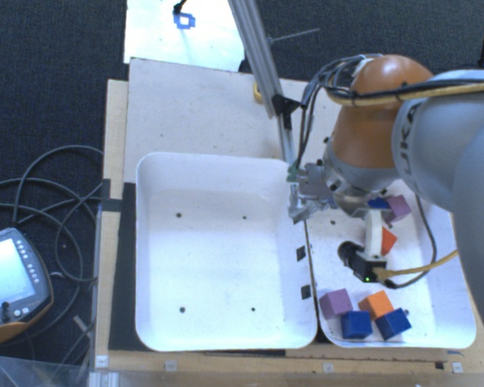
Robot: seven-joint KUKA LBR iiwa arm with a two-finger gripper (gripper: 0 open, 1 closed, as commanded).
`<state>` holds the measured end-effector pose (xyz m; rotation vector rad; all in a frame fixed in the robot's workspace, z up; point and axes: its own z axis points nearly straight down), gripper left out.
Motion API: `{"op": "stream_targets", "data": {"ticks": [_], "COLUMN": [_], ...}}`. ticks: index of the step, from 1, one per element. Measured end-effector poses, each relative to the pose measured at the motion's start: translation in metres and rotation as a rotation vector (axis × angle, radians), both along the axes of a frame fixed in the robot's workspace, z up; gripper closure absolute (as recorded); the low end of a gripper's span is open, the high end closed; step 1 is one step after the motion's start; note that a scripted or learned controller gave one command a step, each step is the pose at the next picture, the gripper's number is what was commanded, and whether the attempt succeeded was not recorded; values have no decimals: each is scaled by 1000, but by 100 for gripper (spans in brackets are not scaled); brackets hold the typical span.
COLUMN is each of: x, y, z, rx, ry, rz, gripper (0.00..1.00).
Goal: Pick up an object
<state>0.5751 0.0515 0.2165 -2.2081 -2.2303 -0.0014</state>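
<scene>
My gripper hangs below the orange wrist band, over the left edge of the right bin, close to the divide between the two bins. I see nothing held in it. At the front of the right bin lie a purple block, an orange block and two blue blocks. Further back, partly hidden by the arm, are another purple block, a blue block and an orange-red piece.
The left bin sits beside the right one, its rim almost under the gripper. A slanted metal rod crosses the back board. A teach pendant and cables lie on the floor at left.
</scene>
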Motion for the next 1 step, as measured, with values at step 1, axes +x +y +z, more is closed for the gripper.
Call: {"op": "stream_targets", "data": {"ticks": [1], "x": [-4], "y": [48], "z": [2], "rx": [0], "ry": [-3], "rz": [1], "gripper": [100]}}
